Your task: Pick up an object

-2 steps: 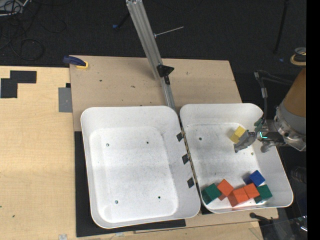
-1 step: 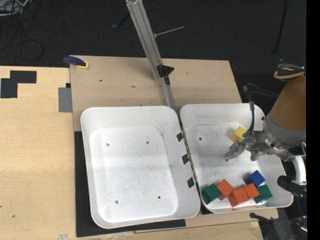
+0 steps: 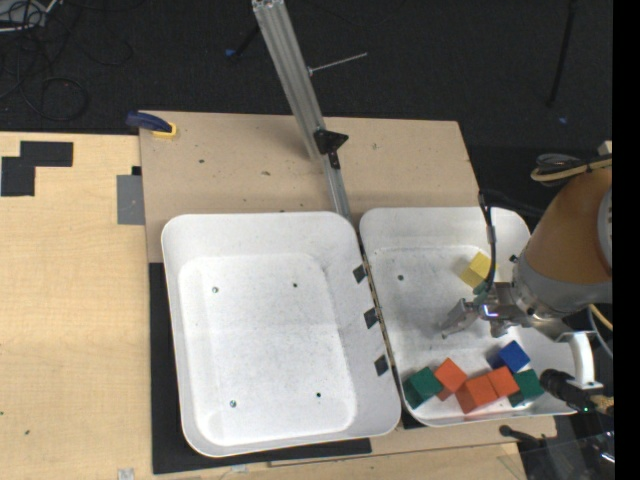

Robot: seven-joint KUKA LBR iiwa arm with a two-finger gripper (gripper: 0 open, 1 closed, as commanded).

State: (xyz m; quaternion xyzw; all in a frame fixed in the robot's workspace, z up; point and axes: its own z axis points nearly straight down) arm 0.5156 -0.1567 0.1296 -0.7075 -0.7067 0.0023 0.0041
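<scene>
The arm (image 3: 570,243) reaches in from the right over the right bin (image 3: 420,238); its gripper (image 3: 468,316) sits low over the bin's middle, fingers pointing left; they are too blurred and small to tell how far apart they stand, or whether anything is between them. A yellow block (image 3: 478,266) lies just above the gripper, near the wrist. Along the bin's near edge lies a cluster: a green block (image 3: 422,384), two orange blocks (image 3: 450,374) (image 3: 484,388) beside it, a blue block (image 3: 513,354) and another green one (image 3: 527,386) at the right. The left bin (image 3: 190,248) lies alongside.
</scene>
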